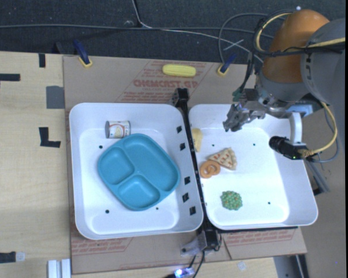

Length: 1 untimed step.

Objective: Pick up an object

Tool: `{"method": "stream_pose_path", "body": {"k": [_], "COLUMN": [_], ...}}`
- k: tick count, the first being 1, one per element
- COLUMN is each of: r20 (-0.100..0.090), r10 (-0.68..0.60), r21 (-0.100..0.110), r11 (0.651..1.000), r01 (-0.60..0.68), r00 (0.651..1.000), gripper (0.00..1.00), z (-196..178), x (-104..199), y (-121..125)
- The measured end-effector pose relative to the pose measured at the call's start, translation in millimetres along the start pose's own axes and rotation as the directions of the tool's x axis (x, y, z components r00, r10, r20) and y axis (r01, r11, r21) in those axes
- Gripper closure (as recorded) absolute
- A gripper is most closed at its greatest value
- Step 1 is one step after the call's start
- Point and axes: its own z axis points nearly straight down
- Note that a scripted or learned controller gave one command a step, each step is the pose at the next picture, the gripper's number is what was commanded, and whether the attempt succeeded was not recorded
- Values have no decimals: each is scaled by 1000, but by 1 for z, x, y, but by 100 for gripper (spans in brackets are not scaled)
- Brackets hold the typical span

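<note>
White right bin [278, 210], pizza slice [224, 158] below-left of end effector [234, 123]

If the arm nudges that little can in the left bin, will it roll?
Probably. The can lies on its side, so it would likely roll along the left bin floor. It looks small and likely light, and its smooth round wall could slip from the fingers.

Red print seen on cardboard sheet [145, 86] under both bins, running upside down along its far edge, between yellow object [178, 70] and left bin [78, 172]; letters too blurred to be read with certainty. Label noted on small can [118, 129] lying in left bin; wording too small to be made out. No other text, number or sign legible.
</note>
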Motion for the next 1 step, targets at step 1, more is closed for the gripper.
{"method": "stream_pose_path", "body": {"k": [1], "r20": [-1], "r10": [-2], "r21": [-1], "r11": [1000], "r01": [2], "r00": [1000], "gripper": [100], "z": [-10], "x": [59], "y": [-11]}}
